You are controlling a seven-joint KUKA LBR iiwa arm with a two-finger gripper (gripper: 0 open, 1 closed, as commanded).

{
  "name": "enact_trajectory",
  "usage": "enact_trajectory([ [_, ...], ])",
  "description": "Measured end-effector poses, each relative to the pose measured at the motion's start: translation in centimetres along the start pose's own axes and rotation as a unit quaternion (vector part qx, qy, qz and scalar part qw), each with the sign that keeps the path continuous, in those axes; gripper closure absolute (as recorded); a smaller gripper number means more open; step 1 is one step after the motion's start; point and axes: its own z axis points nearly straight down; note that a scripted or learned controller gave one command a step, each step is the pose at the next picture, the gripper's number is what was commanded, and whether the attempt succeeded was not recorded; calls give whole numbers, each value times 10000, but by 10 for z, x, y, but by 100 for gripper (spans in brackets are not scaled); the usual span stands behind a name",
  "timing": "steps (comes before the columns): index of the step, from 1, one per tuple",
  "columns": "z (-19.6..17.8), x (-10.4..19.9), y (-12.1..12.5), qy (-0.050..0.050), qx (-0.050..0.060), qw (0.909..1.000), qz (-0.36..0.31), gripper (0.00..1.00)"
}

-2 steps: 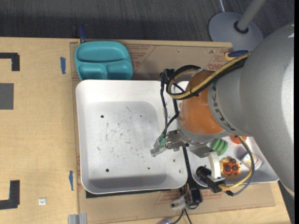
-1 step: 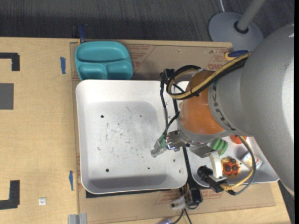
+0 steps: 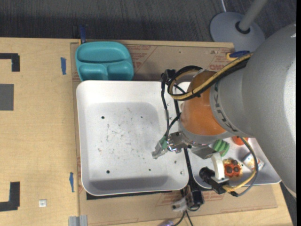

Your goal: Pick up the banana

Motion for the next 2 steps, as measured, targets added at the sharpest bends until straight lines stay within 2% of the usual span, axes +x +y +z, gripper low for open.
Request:
enact_trajectory([
  [2,0,0,0,-4,-4,10000,-78,0],
])
